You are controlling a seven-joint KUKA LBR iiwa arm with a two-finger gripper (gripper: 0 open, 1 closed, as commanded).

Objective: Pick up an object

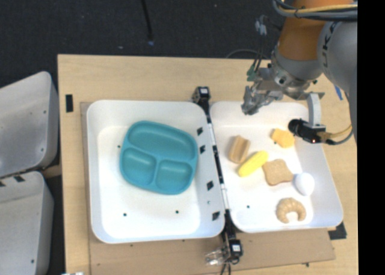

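Note:
The right bin [264, 210] holds several food items: a tan bread block [238, 147], a yellow banana [252, 163], an orange-yellow cheese wedge [283, 138], a toast slice [277, 172], a white egg [304, 183] and a croissant [291, 210]. My gripper [251, 106] hangs over the bin's far left part, above and behind the bread block, with nothing seen between its fingers. It is apart from all the items.
The left bin [108, 213] holds a teal divided plate [159, 157]. A raised divider with black clips [212, 159] runs between the bins. A black fixture [304, 128] on the arm sits near the cheese wedge. Wooden bench edge surrounds both bins.

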